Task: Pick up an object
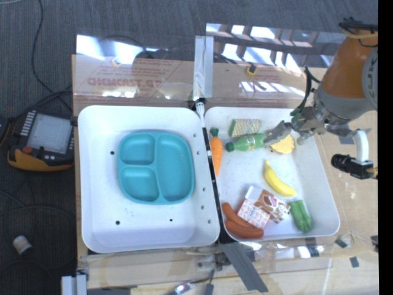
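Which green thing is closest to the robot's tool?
The green bottle, lying on its side at the far end of the right bin. The tool is right beside it, while the other green item lies at the bin's near corner.

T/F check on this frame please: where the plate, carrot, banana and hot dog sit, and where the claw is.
1. The teal plate lies in the left bin. True.
2. The carrot lies in the left bin. False: it lies in the right bin, along the wall nearest the left bin.
3. The banana lies in the right bin, apart from the green bottle. True.
4. The claw hangs over the plate. False: it is over the right bin's far side, by a yellow piece.
5. The hot dog lies at the right bin's far wall. False: it lies in the near corner.
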Available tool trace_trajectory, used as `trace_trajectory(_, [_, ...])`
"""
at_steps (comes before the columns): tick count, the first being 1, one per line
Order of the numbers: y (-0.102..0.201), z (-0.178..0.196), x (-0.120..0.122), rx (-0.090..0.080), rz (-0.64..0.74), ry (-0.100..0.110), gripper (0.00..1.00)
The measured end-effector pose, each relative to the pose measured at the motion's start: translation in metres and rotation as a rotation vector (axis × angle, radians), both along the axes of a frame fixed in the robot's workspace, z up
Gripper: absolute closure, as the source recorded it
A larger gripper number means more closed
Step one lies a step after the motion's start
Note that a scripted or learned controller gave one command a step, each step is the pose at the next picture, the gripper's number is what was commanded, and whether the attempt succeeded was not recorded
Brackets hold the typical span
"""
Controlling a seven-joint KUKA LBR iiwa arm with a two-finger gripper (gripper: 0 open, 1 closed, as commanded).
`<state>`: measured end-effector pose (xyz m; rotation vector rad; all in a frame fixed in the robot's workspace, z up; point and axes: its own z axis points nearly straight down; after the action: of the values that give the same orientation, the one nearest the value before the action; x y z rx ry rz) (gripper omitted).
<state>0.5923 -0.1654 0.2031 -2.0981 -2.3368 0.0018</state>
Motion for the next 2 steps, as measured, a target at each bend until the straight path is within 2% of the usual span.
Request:
trace_trajectory(1, [0.0050,-0.1101,-0.0643,0.001,0.026,-0.002,0.00])
trace_trajectory(2, [0.0057,-0.1009,-0.0637,0.002,0.026,-0.003,1.00])
